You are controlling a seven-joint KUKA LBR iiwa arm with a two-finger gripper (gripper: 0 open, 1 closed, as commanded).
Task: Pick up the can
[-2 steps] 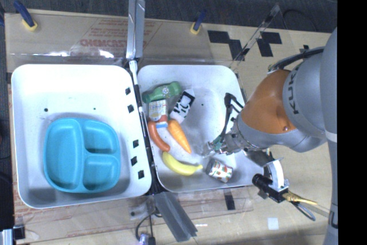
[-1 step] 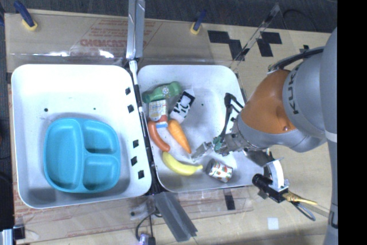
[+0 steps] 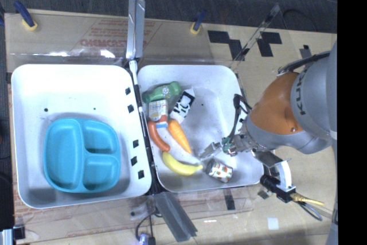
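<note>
Small printed metal can [image 3: 219, 170] lies on side at front of right white bin [image 3: 221, 74], beside yellow banana [image 3: 180, 165]. Hand [image 3: 215, 148] just above it, apart; finger state unclear. Orange carrot [image 3: 179, 135] nearby.

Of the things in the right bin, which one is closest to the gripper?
The can, lying on its side in the bin's near right corner, just below the gripper. The banana, carrot and green packet lie farther left.
</note>
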